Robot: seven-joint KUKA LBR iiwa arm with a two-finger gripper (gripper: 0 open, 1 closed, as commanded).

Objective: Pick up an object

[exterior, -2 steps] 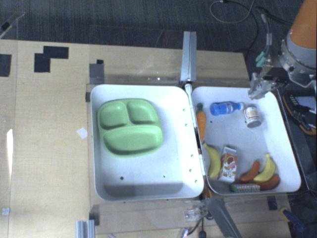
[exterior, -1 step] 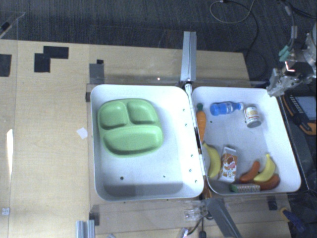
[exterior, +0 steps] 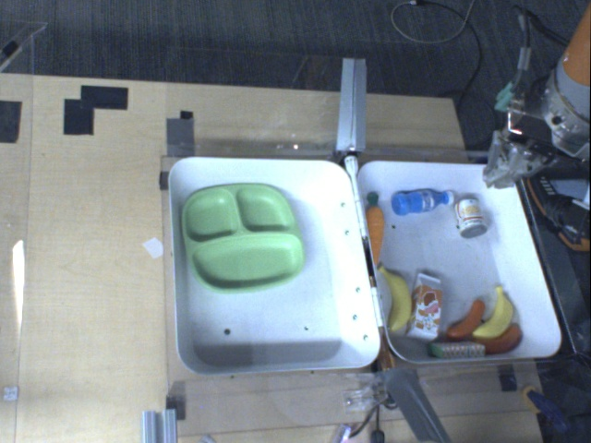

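1. Small tin can (exterior: 471, 217) lies in the right bin (exterior: 526, 238), near its far right corner, beside a blue bottle (exterior: 420, 200).
2. Risk, as I judge it: the round can may roll off closing fingers, or the bin wall may block the descent.
3. Gripper (exterior: 506, 166) hovers over the bin's far right rim, holding nothing; its opening cannot be told.

Fixed overhead camera, slanted, both bins (exterior: 277, 169)

Arm (exterior: 571, 90): reaches in at the upper right edge, grey (an orange patch shows at the very top).
Wrist: angled down and toward the left.
Gripper (exterior: 503, 166): hangs low at the arm's end, nothing visible between its tips.
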